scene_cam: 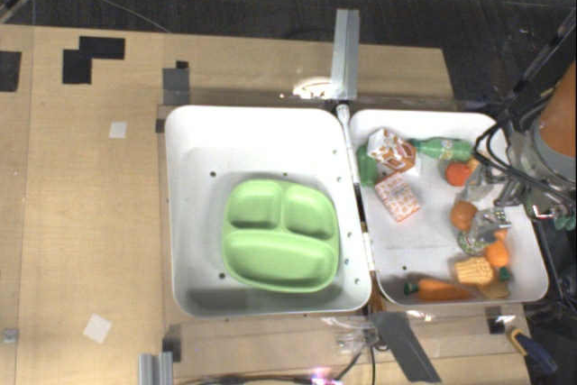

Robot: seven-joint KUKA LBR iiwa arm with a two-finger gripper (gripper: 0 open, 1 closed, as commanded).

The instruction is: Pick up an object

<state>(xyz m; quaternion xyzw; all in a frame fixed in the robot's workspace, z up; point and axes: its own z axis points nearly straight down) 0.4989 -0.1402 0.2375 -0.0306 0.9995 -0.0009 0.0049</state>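
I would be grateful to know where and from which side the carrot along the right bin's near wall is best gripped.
Grip the carrot across its thick orange middle, coming straight down from above. It lies flat along the right bin's near wall, so a sideways approach looks blocked, and the corn piece crowds its right end.

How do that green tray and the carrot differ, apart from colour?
The green divided tray is far bigger than the carrot and broad, with three compartments; the carrot is slim and solid. The tray lies by itself in the left bin, while the carrot lies along the near wall of the right bin, among other toy foods. Both rest flat on a white bin floor, away from the gripper.
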